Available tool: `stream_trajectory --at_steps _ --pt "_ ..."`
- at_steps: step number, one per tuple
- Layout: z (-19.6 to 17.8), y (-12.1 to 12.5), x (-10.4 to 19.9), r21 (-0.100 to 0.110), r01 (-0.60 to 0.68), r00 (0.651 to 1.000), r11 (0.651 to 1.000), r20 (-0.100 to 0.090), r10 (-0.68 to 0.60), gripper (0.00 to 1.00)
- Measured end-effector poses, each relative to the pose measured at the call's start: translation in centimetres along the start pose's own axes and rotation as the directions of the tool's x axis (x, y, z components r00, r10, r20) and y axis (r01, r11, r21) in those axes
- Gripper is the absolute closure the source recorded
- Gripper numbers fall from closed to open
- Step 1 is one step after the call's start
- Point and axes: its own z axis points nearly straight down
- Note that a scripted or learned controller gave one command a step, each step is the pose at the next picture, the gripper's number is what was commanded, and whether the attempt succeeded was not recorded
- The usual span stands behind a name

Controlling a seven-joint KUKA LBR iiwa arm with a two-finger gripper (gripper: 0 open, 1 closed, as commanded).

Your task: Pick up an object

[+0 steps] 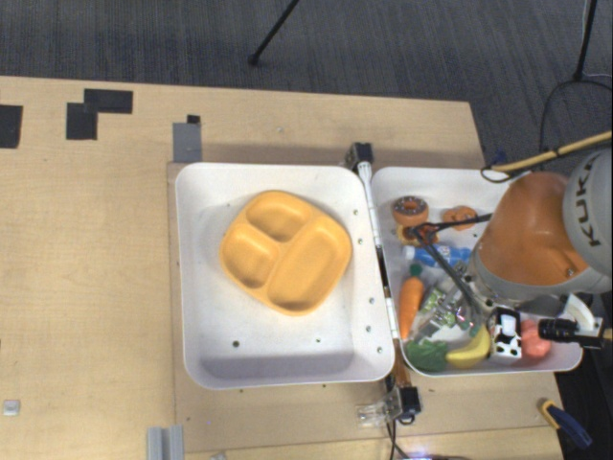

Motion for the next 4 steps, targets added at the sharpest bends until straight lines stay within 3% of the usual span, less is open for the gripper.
stream_trajectory --at_steps 4 --pt "0.0 0.0 0.0 0.0 0.0 1.0 1.0 0.0 0.0 0.0"
